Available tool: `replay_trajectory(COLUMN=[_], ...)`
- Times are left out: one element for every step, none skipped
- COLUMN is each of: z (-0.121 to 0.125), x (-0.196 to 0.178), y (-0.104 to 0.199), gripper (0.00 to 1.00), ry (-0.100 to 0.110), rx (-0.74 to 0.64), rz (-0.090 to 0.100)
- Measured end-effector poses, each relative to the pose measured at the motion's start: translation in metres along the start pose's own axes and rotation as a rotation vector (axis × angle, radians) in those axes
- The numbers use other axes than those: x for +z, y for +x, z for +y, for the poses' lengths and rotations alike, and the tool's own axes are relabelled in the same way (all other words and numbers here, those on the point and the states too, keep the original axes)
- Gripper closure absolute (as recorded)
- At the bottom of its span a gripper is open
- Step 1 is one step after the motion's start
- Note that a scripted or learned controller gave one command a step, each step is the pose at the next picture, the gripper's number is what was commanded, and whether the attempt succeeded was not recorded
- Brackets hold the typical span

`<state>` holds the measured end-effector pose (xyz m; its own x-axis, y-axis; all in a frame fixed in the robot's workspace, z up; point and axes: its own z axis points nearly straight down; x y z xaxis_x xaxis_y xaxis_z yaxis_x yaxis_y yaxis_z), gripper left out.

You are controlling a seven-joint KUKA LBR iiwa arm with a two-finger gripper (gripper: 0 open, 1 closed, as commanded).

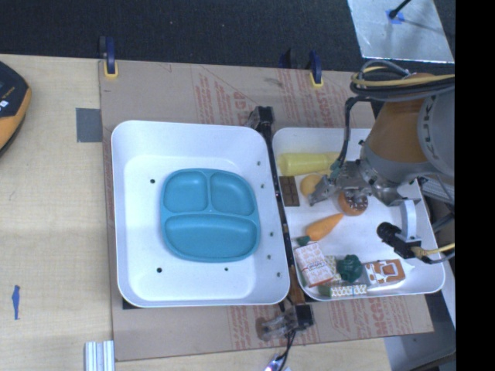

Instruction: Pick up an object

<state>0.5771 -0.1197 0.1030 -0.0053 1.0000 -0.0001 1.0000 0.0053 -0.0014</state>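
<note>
Small round brown-and-white object (355, 202) lies in the right white bin (428, 283), directly at the grey end effector (346, 188), whose state cannot be determined. Orange carrot-shaped toy (324, 226) and yellow block (306, 163) lie nearby. Blue divided plate (209, 213) occupies the left white bin (131, 207).

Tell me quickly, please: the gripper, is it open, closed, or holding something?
Two-finger gripper: cannot be told; it hangs over the right white bin.

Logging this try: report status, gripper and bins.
Gripper low in right bin, beside yellow block and orange carrot-shaped piece. Nothing seen held. Blue divided plate in left bin.
</note>
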Motion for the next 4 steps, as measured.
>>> replay_trajectory(z=[0.077,0.078,0.013,-0.03], x=[0.005,-0.011,-0.094,-0.111], y=[0.019,0.012,0.046,0.099], gripper=[0.0,1.0,1.0,1.0], ry=[0.03,0.015,-0.002,0.005], rx=[-0.004,0.004,0.001,-0.005], rz=[-0.002,-0.012,0.001,0.002])
